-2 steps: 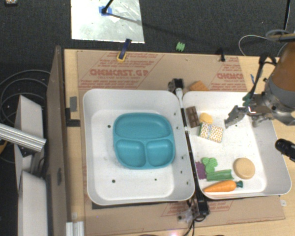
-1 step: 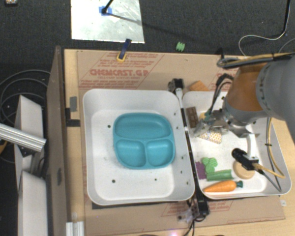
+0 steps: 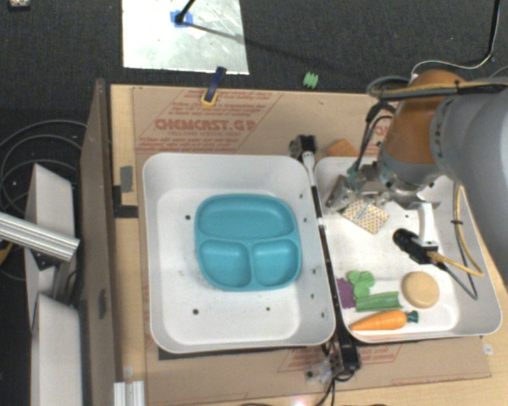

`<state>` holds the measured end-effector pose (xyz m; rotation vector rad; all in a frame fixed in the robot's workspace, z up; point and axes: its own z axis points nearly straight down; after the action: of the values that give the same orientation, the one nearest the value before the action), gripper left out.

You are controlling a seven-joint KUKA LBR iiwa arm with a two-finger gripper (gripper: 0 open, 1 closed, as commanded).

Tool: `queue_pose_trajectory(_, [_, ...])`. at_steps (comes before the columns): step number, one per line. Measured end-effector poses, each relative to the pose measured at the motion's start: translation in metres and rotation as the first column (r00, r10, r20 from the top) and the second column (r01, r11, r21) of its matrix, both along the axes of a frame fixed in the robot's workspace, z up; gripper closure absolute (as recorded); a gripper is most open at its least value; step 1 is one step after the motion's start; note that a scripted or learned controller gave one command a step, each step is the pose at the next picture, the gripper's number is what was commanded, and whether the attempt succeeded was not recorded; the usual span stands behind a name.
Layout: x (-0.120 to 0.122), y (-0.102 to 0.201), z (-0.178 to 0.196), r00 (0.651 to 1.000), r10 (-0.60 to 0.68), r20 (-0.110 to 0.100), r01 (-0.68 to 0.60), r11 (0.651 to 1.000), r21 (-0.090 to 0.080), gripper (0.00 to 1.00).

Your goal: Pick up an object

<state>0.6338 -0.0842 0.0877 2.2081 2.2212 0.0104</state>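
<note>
My gripper hangs low over the far left corner of the right bin, close to the bin's left wall. Just beside it, toward the front right, a small yellow-and-white checkered piece lies on the bin floor. I cannot tell whether the gripper touches it. Near the bin's front edge lie a tan round bun, an orange carrot, a green stick, a small green piece and a purple piece.
The left bin holds a blue divided plate. An orange item lies on the cardboard behind the right bin. The grey arm covers the right bin's far right corner.
</note>
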Motion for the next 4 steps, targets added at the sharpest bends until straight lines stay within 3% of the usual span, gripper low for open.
queue_pose_trajectory(1, [0.037,0.001,-0.002,1.0,0.0,-0.004,0.0,1.0,0.002,0.0])
queue_pose_trajectory(2, [0.039,0.0,0.013,1.0,0.001,0.003,-0.001,1.0,0.001,1.0])
queue_pose_trajectory(3, [-0.008,0.05,0.103,1.0,0.003,-0.003,-0.003,1.0,0.005,1.0])
queue_pose_trajectory(4, [-0.008,0.047,0.097,1.0,-0.002,-0.009,0.002,1.0,0.003,0.0])
